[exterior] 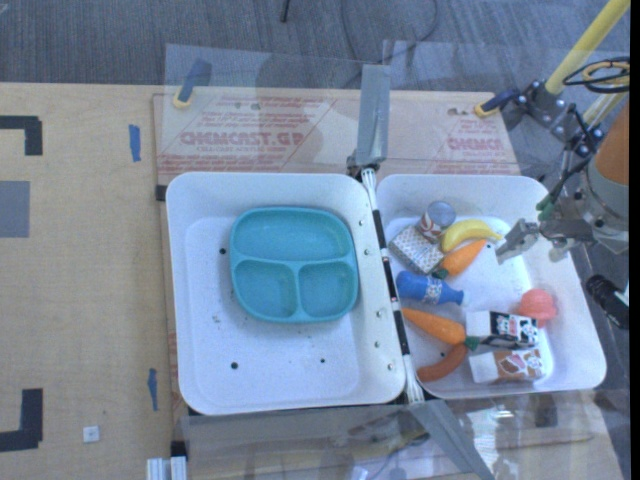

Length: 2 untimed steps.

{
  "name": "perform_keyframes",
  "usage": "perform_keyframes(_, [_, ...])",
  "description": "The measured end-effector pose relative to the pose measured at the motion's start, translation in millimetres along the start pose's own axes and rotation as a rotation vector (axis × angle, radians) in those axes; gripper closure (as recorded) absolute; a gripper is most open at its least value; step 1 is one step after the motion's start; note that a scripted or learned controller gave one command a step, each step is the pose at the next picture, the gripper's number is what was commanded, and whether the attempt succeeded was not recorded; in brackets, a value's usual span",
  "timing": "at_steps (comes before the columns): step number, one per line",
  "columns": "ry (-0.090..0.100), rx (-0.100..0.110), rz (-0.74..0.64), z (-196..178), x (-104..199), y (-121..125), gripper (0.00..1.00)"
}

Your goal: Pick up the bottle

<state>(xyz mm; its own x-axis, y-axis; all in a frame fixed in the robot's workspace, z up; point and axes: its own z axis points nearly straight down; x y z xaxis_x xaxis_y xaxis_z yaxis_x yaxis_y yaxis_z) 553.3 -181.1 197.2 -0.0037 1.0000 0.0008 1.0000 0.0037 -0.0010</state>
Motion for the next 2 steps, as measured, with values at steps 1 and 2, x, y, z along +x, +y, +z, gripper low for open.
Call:
perform_keyframes(1, [0.0,0.001,0.121,70,66,-35,0.0])
perform_keyframes(2, [-0.001,-0.001,0.19,9,48,-53,0.0])
